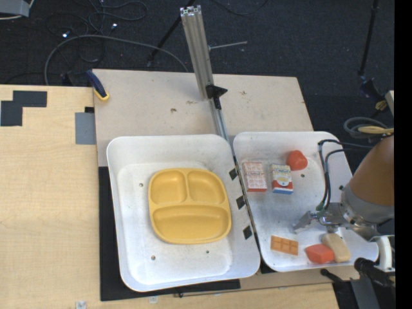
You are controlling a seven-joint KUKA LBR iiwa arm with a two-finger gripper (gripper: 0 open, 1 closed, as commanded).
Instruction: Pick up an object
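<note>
White plastic makes up both shallow bins on the surface (193, 102). The left bin (129, 237) carries a yellow divided plate (190, 205) with three compartments, lying near its centre.

The right bin (264, 243) holds the loose things. Toward its 11 o'clock lie two small cartons side by side and just apart: a pink and white carton (253, 176), and to its right a carton (281, 178) with green, white, red and blue printing. Writing on both is too small to read, and no brand can be made out. At 12 o'clock of the bin, just above and right of the second carton, sits a small red object (297, 159). Near 6 o'clock lies a flat orange biscuit-like block (284, 244). To its right, at about 5 o'clock, a red-orange piece (319, 254) touches a pale tan piece (337, 247).

Grey and orange, the arm (376, 179) comes in at 3 o'clock. Its tool (311, 221) sits low over the right bin, above the red-orange and tan pieces and right of the biscuit block; whether it is wide or narrow cannot be told, and nothing is seen in its grasp.
</note>
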